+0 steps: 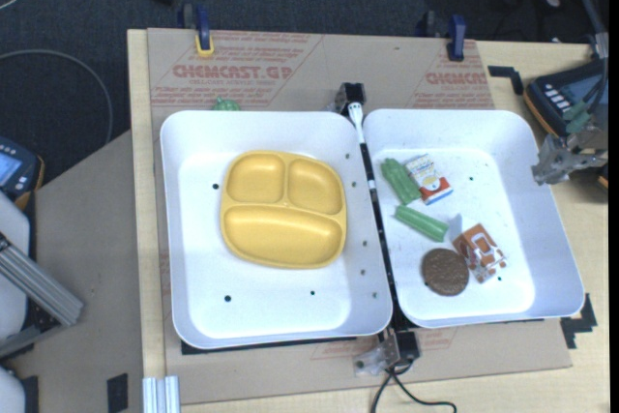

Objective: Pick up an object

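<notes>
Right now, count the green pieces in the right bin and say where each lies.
2. One green piece lies near the right bin's left wall, beside the small carton. The other green piece lies below it, just above the brown disc. None looks hidden.

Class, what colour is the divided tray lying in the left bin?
Yellow: the divided tray is plain yellow, seen clearly in the camera view.
</notes>
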Robot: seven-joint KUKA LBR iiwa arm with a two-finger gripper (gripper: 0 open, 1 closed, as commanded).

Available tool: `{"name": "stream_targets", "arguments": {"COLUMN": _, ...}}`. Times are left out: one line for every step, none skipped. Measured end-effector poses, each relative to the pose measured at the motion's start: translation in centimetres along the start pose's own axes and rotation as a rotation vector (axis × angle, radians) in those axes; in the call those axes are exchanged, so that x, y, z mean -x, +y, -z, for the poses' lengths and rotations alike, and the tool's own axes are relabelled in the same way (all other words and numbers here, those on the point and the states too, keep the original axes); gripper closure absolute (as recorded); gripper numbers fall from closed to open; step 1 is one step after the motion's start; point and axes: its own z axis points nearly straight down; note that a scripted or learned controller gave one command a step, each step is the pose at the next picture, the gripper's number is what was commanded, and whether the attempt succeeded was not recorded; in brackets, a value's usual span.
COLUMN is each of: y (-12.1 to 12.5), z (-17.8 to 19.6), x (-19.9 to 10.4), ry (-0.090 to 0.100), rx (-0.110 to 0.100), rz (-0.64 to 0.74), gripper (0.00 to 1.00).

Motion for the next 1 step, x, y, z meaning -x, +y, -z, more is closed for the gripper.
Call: {"name": "stream_targets", "arguments": {"y": 0.00, "z": 0.97, "x": 0.77, "ry": 0.000, "rx": 0.000, "rz": -0.002, "gripper": 1.00}}
